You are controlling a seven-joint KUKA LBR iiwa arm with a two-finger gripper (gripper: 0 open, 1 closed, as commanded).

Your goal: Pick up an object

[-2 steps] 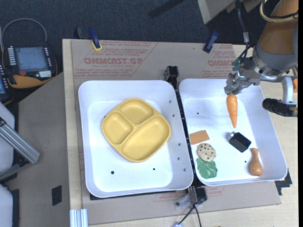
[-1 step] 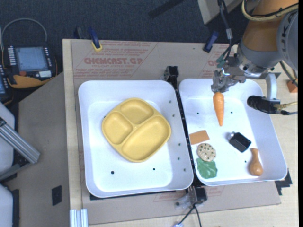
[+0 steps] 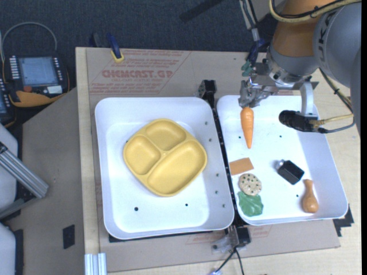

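Dark carpet surrounds a pale wooden worktop (image 3: 86, 153) that carries two shallow white bins side by side. From the overhead camera, the left bin (image 3: 112, 211) holds a yellow divided plate (image 3: 165, 164) set at a slant. The right bin (image 3: 327, 153) holds a carrot (image 3: 247, 127), a tan cracker (image 3: 241, 165), a round cookie (image 3: 250, 183), a green leafy piece (image 3: 250, 204), a small black block (image 3: 290, 171) and an orange-brown drumstick-shaped toy (image 3: 309, 197). The carrot lies near the right bin's far left corner, its long axis running front to back, broad end away from the camera and tip pointing toward the cracker. The gripper (image 3: 250, 98) sits right at that broad end, and its fingers are small, dark and crowded by cables, so whether they are open or closed cannot be told. The arm's upper part is cut off at the picture's top edge.
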